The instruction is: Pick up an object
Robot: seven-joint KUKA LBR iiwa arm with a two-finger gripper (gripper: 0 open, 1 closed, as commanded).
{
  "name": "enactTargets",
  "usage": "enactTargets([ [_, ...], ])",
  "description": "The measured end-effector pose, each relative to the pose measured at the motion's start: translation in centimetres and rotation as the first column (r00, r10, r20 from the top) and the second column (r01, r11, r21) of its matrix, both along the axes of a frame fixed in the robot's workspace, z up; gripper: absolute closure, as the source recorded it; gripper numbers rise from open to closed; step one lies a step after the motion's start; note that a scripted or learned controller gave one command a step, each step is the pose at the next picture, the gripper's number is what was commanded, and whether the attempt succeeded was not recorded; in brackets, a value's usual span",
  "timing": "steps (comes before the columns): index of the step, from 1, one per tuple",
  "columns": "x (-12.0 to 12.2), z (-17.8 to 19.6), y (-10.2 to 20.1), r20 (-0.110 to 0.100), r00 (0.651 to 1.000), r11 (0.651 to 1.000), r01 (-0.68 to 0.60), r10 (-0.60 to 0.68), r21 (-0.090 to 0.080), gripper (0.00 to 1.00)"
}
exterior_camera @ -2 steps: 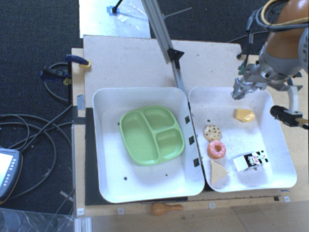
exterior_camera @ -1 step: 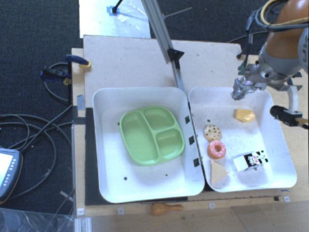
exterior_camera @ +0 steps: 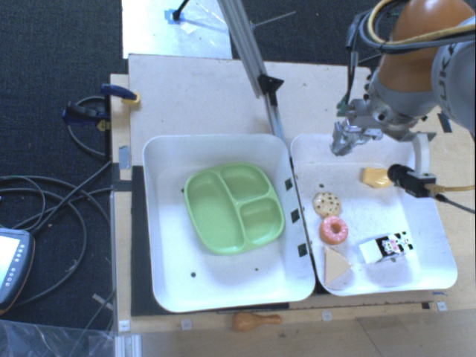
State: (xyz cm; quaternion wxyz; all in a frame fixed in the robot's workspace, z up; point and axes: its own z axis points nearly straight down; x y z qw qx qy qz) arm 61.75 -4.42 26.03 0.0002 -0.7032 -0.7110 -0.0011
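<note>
The table carries two white bins side by side. The left bin, well to the pincer's left and lower in the view, holds a green divided plate. The right bin lies under and below the pincer. The arm reaches in from the right, and its pincer hangs over the right bin's far edge with nothing between its tips; whether they are spread or pressed together I cannot tell. Below the pincer, well apart from it, lie a black-and-white box, a pale wedge, a pink donut and a cookie. A yellow piece sits just to its lower right.
</note>
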Motion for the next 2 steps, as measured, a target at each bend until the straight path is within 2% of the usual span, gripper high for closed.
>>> enactTargets([
  [1, 0.3, -0.6, 4.3, 0.0, 1.0, 1.0, 0.001, -0.001, 0.0, 1.0],
  [2, 0.3, -0.6, 10.6, 0.001, 1.0, 1.0, -0.001, 0.001, 0.001, 1.0],
])
